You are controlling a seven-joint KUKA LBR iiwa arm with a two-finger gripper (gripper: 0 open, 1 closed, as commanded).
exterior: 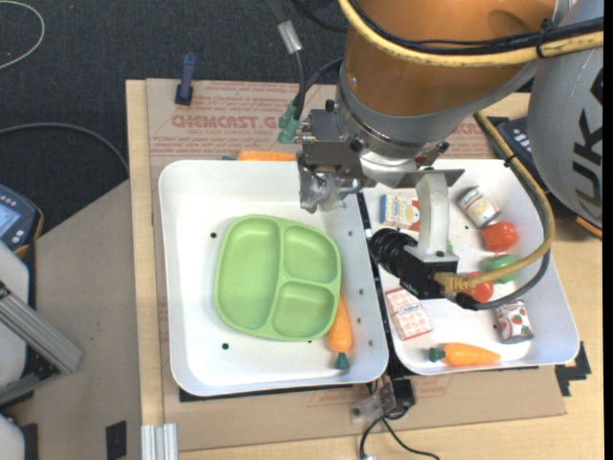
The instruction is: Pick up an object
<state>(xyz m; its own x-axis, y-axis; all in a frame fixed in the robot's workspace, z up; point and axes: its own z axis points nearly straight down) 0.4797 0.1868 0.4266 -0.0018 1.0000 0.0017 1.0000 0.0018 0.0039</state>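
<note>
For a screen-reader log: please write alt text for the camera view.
The grey-and-orange arm hangs over two white bins. The left bin holds a green divided plate and a carrot; the right bin holds another carrot and small packages.

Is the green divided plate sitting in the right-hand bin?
No, the green divided plate lies in the left bin, with a toy carrot against its lower right edge.

Two white bins sit side by side. The left bin (182,286) holds a green divided plate (278,278) with a carrot (339,330) just beside its right edge. The gripper (321,195) hangs over that bin's upper right part. The right bin (560,329) holds another carrot (465,355), a small jar (475,205), a tomato (500,235) and small cartons (409,314)
</note>
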